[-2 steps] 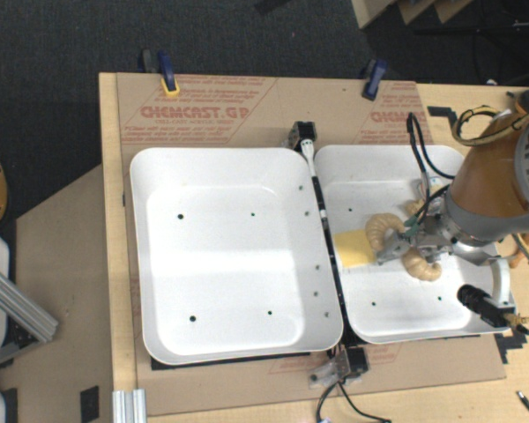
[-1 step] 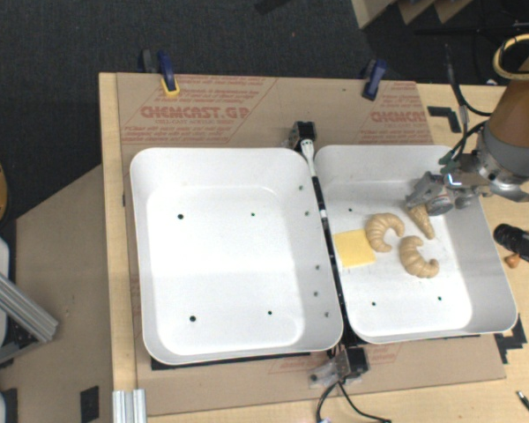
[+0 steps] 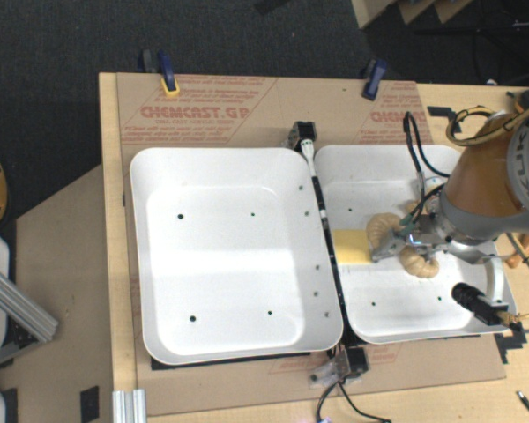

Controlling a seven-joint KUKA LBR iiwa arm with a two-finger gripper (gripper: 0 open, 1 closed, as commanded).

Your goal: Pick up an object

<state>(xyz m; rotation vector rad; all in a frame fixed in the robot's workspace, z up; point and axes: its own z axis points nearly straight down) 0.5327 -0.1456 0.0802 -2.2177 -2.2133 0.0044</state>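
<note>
My gripper [image 3: 404,243] is down inside the right bin [image 3: 383,315], among tan rounded objects [image 3: 420,263] beside a yellow block [image 3: 351,246]. Whether I am gripping anything I cannot tell; my wrist hides the contact. Nothing looks lifted yet, so the pick seems unfinished. The left bin [image 3: 159,307] sits alongside.

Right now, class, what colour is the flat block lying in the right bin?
Pale yellow flat block, seen in the camera view.
</note>
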